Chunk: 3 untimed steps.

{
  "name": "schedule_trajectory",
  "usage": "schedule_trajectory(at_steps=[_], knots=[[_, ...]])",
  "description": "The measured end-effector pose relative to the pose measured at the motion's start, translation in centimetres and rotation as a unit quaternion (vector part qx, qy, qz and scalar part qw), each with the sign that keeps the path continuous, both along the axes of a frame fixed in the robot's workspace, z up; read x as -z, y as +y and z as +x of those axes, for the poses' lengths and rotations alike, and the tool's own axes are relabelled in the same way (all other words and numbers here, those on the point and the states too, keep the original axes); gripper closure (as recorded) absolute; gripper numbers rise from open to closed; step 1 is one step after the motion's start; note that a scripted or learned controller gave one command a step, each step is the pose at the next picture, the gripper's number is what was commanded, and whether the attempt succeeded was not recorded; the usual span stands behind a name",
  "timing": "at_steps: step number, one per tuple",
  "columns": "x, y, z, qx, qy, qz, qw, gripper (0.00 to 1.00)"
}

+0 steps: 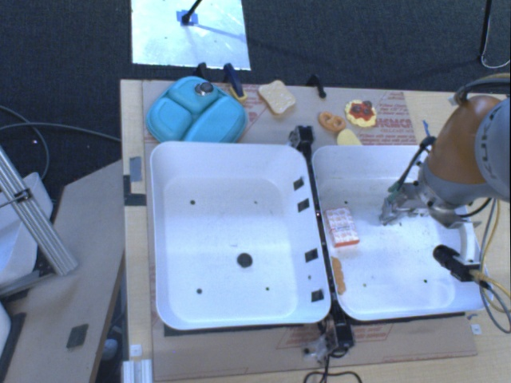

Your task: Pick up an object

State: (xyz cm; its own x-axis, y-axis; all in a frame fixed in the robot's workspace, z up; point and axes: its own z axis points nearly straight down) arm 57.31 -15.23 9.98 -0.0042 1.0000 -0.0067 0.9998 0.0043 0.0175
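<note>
The arm (467, 146) reaches in from the right and hangs low over the right bin (375, 162), its gripper (394, 211) just above the bin floor toward the middle. From where I stand the claw is too small and blurred to read, so I cannot tell whether it is spread or closed; nothing shows beneath it but bare white plastic.

The nearest candidate is a small red and white box (342, 227), lying flat by the bin's left wall, a little left and nearer than the claw. A thin orange stick (338, 276) lies nearer still along the same wall. The left bin (231, 158) holds only a dark disc (244, 259).

I judge this the approach step, with no pick made yet. The next move calls for shifting left over the box, then descending squarely.
</note>
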Motion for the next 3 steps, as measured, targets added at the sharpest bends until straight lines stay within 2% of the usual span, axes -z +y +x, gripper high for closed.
schedule_trajectory(at_steps=[1, 2, 3], knots=[[1.3, -5.6, 4.4, 0.002, 0.005, 0.0026, 1.0, 1.0], [1.3, 1.1, 9.9, -0.004, 0.004, 0.0034, 1.0, 1.0], [1.3, 5.2, 1.5, 0.001, 0.006, 0.0033, 1.0, 1.0]])
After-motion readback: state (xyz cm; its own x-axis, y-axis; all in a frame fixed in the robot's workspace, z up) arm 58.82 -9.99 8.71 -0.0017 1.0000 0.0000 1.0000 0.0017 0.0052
